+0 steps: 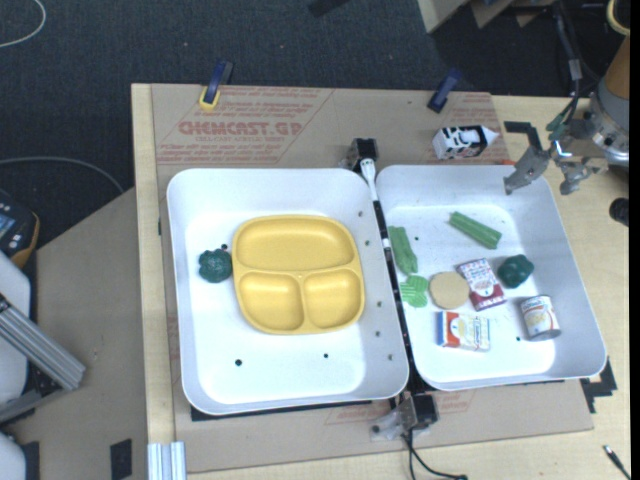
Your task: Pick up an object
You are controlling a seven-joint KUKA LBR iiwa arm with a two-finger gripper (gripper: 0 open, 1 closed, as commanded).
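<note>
My gripper (548,171) hangs over the far right corner of the right bin (570,353), its fingers (522,174) spread open with nothing between them. Below it in that bin lie a long green piece (474,229), a dark green lump (515,270), a red packet (481,283), a tan round disc (449,290), a small can (538,318), a white and red carton (464,330) and two light green pieces (403,249) by the left wall. All of them rest apart from the gripper.
The left bin (200,368) holds a yellow divided plate (298,271) and a dark green broccoli-like piece (214,264) beside it. A small black-and-white object (465,140) sits on the board behind the right bin. Two clamps (213,86) grip the board's far edge.
</note>
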